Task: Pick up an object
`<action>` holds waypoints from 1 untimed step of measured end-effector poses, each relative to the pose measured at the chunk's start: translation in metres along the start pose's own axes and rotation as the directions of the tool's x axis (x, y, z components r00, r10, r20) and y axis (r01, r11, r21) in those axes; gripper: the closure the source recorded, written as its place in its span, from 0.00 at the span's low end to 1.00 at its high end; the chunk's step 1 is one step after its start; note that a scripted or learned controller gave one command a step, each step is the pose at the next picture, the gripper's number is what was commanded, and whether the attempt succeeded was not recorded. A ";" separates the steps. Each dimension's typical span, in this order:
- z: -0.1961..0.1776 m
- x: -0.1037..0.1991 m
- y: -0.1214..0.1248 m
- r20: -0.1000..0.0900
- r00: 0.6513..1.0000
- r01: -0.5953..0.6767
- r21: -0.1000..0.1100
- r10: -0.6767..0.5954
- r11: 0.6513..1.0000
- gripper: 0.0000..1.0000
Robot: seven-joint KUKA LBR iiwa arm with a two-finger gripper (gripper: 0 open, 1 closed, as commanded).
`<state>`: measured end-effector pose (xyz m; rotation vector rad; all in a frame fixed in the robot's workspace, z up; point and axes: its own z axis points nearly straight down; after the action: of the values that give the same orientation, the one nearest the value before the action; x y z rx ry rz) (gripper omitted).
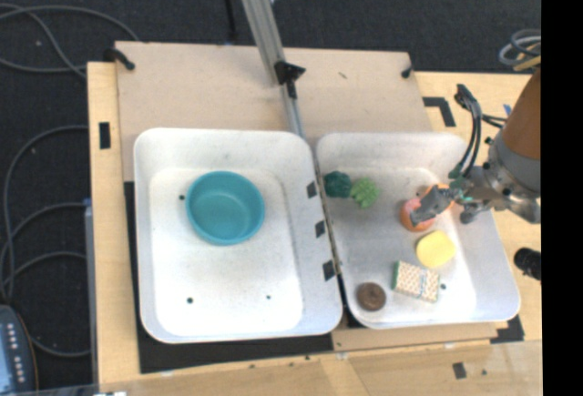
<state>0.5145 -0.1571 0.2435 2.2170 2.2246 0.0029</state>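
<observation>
Hand (pixel 440 200) low in right bin (pixel 383 153), directly over orange object (pixel 417 215); finger state unclear.

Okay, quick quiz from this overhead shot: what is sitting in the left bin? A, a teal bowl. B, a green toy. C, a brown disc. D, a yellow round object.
A: the teal bowl is the one thing lying in the left bin, while the yellow, brown and green items all lie in the right bin.
</observation>
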 end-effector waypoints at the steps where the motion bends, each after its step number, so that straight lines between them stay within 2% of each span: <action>1: 0.000 0.000 0.000 0.000 1.000 -0.002 -0.001 0.002 1.000 0.00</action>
<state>0.5145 -0.1574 0.2436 2.2185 2.2223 0.0033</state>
